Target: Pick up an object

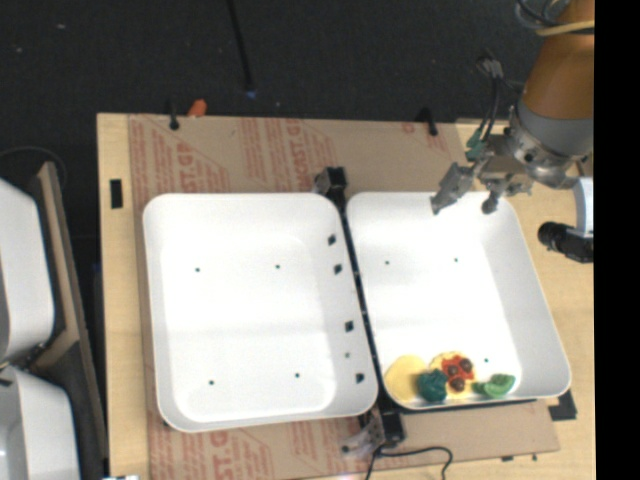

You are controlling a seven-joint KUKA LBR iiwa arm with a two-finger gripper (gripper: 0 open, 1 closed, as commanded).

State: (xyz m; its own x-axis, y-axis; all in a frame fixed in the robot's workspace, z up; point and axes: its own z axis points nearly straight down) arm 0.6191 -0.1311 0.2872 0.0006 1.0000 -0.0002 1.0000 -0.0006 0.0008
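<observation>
Small objects are bunched at the near edge of the right bin (500,268): a pale yellow disc (402,377), a teal lump (432,388), a red piece (457,367) and a green piece (495,384). My gripper (465,197) hangs over the bin's far edge, well away from them. Its two grey fingers (443,198) stand apart with nothing between them, so it is open.
The left bin (240,308) lies beside the right one, joined by a black divider with clips (345,268). Both rest on a cardboard sheet (240,158) on the bench. The arm's orange band (560,68) rises at the far right.
</observation>
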